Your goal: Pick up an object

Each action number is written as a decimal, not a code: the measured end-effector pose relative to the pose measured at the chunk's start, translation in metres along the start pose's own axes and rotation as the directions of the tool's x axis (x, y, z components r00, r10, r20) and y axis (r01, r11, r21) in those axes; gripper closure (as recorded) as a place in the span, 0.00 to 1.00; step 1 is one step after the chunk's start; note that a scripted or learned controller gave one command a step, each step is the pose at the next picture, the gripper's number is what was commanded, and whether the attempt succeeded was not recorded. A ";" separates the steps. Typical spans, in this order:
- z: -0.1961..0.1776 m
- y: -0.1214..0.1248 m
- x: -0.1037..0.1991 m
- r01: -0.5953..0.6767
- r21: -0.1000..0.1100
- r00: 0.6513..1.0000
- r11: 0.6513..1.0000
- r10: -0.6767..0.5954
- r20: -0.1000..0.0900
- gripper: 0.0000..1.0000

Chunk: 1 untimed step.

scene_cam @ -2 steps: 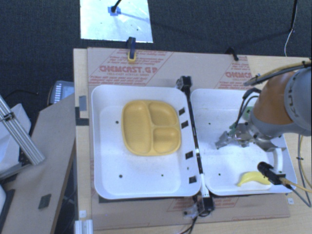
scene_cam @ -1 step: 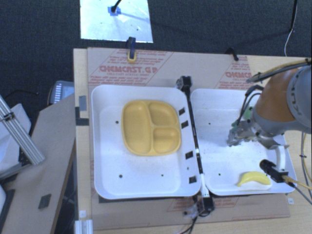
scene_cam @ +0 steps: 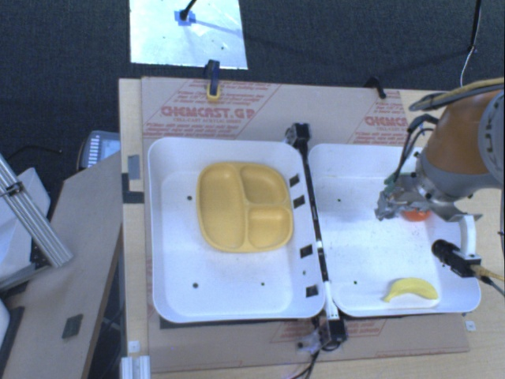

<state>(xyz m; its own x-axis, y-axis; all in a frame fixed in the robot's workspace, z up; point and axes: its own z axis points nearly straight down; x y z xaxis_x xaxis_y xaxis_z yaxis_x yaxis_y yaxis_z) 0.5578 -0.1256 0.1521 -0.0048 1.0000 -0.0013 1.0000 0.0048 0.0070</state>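
Camera view: an orange object (scene_cam: 413,213) lies in the right bin (scene_cam: 355,235), partly under the gripper (scene_cam: 392,204); its finger state cannot be told. Centre over the object before closing. A banana (scene_cam: 411,290) lies near the front edge.

A pale yellow divided plate (scene_cam: 243,207) is seen in the white left bin (scene_cam: 170,290). A yellow banana (scene_cam: 411,290) and a small orange-red object (scene_cam: 414,213) are seen in the white right bin (scene_cam: 355,235). Red lettering is printed across the tan board (scene_cam: 260,105).
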 end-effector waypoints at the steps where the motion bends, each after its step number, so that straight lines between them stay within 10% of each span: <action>1: -0.059 -0.002 -0.009 -0.001 -0.001 1.000 1.000 0.001 0.001 1.00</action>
<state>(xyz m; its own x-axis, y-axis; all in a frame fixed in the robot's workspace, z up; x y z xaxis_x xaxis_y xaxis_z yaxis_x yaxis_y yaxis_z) 0.5556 -0.1342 0.2116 -0.0037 1.0000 -0.0023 1.0000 0.0038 0.0079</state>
